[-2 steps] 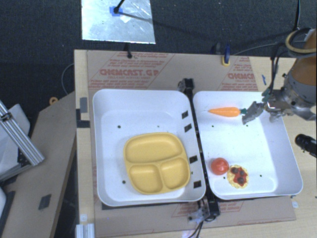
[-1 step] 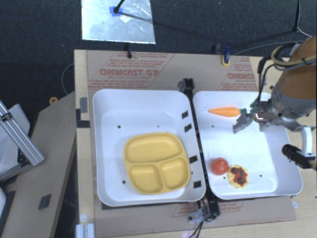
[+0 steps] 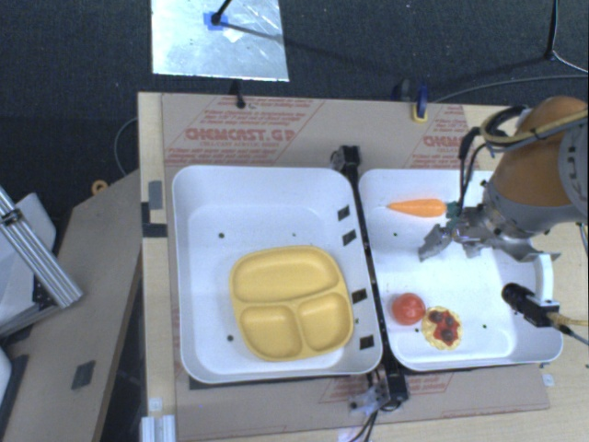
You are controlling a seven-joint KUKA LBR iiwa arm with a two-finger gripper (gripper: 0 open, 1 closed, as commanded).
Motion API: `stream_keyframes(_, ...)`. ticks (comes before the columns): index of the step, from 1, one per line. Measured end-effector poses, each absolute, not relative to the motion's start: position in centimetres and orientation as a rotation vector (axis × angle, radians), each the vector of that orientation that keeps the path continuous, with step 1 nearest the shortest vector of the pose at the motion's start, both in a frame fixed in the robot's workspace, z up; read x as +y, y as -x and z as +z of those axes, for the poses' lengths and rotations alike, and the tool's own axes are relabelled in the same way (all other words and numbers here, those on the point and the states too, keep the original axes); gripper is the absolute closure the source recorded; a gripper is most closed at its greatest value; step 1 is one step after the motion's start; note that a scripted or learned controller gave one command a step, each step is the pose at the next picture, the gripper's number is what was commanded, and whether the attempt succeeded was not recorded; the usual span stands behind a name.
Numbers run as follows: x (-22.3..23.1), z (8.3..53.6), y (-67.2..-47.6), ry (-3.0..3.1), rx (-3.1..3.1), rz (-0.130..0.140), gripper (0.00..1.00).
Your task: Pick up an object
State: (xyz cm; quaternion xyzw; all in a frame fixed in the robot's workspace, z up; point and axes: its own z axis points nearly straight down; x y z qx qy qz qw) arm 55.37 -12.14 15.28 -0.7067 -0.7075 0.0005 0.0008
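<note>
An orange carrot [image 3: 417, 207] lies near the back of the right bin [image 3: 479, 350]. A red tomato [image 3: 409, 308] and a small yellow disc with red topping [image 3: 444, 328] sit close together near that bin's front. My gripper [image 3: 451, 247] hangs over the middle of the right bin, just in front of the carrot's right end and apart from it. Its two fingers [image 3: 431, 245] are spread open, with nothing between them. The tomato and the disc lie well in front of the gripper.
A yellow divided plate [image 3: 291, 300] fills much of the left bin [image 3: 204, 247]. A black divider [image 3: 361, 247] runs between the bins. The arm's grey body [image 3: 543, 182] and a black fitting [image 3: 525, 304] overhang the right bin's right side.
</note>
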Motion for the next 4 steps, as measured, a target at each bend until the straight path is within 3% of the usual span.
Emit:
stream_keyframes(1, -12.5, 9.1, -55.4, 2.219, -2.22, 0.003, 0.0)
stream_keyframes(2, -12.5, 10.5, -55.6, 2.223, -2.225, -0.002, 1.0)
stream_keyframes(4, -12.4, 22.2, -56.2, 2.22, -2.232, -0.006, 1.0)
